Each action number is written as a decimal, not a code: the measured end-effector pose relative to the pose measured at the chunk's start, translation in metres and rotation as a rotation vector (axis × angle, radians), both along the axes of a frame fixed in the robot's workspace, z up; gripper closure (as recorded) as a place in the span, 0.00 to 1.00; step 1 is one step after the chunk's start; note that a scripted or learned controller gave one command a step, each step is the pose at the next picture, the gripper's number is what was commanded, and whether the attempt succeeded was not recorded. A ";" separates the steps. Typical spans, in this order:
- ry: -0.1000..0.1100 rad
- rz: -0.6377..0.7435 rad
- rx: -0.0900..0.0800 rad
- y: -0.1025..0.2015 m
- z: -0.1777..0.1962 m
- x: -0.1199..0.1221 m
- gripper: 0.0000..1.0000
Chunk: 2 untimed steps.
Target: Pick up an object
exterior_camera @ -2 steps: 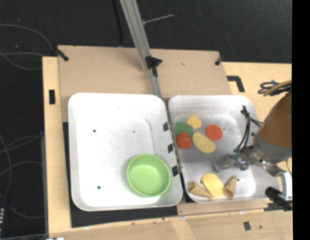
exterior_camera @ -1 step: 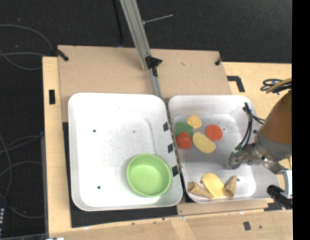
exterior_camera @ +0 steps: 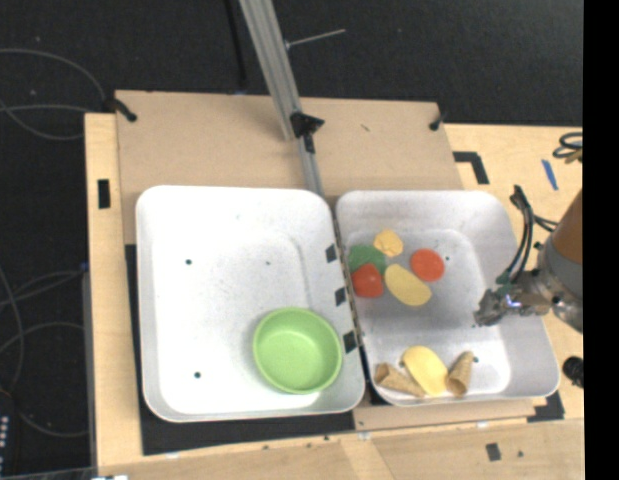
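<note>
My gripper point(exterior_camera: 492, 308) is hovering at the right edge of the right bin point(exterior_camera: 459, 208), mid-right of frame; I cannot tell its state, too small and dark. Nothing is showing in my grasp. Nearest targets are lying lower centre-right: a yellow piece point(exterior_camera: 425, 368) between two cones point(exterior_camera: 460, 372), likely light hard plastic, slippery; taking it across the narrow middle looks best. Red ball point(exterior_camera: 427, 264) is sitting further up. My arm is running off the frame's right.

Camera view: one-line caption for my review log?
Claw hovers at right bin's right side; green bowl sits in left bin.
</note>
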<state>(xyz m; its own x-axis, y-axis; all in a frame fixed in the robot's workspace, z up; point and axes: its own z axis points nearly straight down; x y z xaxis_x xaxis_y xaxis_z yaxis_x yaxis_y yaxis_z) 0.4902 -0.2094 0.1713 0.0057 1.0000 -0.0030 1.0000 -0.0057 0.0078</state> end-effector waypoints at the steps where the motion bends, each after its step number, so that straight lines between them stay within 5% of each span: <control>1: 0.000 0.010 -0.001 -0.005 0.056 0.012 1.00; 2: 0.000 0.011 0.000 -0.006 0.110 0.013 1.00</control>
